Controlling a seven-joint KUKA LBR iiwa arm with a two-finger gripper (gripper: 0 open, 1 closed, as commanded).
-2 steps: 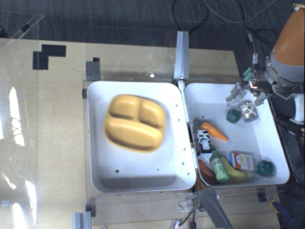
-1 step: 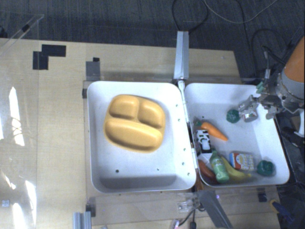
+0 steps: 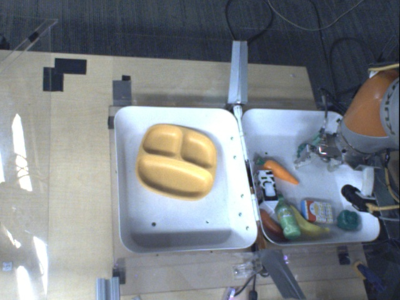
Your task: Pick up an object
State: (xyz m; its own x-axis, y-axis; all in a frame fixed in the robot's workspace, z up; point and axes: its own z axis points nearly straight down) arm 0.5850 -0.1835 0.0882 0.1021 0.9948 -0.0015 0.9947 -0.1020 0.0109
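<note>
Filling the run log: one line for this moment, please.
gripper: over right bin, nothing seen held | carrot: in bin, apart | yellow tray: left bin

A robotics lab: a pale wooden tabletop point(image 3: 75, 167) carries two shallow white bins point(image 3: 187, 120) side by side, fixed between metal brackets point(image 3: 238, 70), with black tape marks point(image 3: 61, 72) near its far edge. Loose black cables point(image 3: 300, 11) trail over grey carpet point(image 3: 125, 17) behind. A clear panel point(image 3: 25, 167) stands at the left, and a grey-and-orange robot arm point(image 3: 374, 114) reaches in from the right.
</note>
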